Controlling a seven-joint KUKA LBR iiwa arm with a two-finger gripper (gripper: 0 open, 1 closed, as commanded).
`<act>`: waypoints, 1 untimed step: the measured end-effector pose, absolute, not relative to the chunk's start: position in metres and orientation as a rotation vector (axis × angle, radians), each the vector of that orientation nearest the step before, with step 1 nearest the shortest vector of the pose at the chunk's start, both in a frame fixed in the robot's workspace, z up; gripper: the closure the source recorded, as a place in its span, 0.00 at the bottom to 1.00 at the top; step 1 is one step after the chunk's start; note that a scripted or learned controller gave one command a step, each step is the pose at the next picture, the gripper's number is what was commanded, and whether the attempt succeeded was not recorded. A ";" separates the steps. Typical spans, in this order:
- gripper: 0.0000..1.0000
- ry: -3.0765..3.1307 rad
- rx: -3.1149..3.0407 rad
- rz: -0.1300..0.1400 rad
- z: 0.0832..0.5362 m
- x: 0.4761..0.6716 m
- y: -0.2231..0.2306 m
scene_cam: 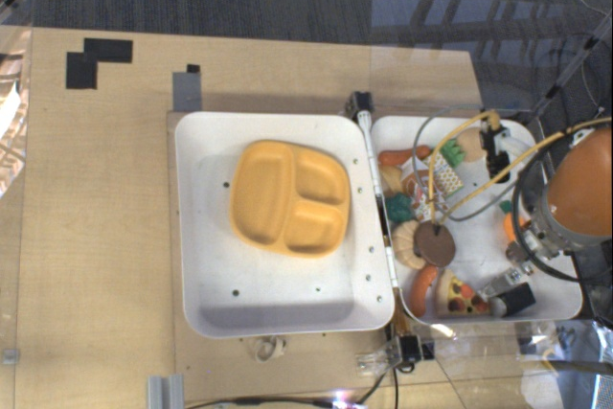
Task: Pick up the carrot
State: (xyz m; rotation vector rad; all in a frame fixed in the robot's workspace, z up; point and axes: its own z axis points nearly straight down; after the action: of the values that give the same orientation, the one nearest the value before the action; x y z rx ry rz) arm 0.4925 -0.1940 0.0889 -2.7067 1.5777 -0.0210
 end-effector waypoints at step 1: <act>0.00 1.850 -2.527 -0.011 0.087 0.589 -0.193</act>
State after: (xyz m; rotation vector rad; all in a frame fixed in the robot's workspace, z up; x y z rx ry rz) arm 0.5891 -0.1930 0.0874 -2.5274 1.8497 -0.0113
